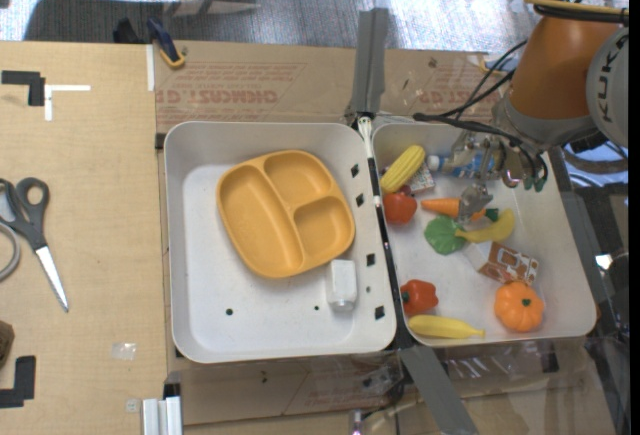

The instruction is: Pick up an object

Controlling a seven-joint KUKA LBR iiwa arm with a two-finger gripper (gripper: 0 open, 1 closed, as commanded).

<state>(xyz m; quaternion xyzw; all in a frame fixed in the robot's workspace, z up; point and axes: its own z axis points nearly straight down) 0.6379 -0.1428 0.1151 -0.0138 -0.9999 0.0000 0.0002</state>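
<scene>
Banana point(446, 327) and pumpkin point(518, 307) lying below end effector point(478, 199); hovering over carrot point(441, 207), finger state unclear. Approach step; next: descend, clamp carrot.

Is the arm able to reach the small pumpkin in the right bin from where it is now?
Probably yes. The pumpkin sits alone near the right bin's front corner, with open space above it. The end effector hangs over the same bin, above the carrot.
</scene>
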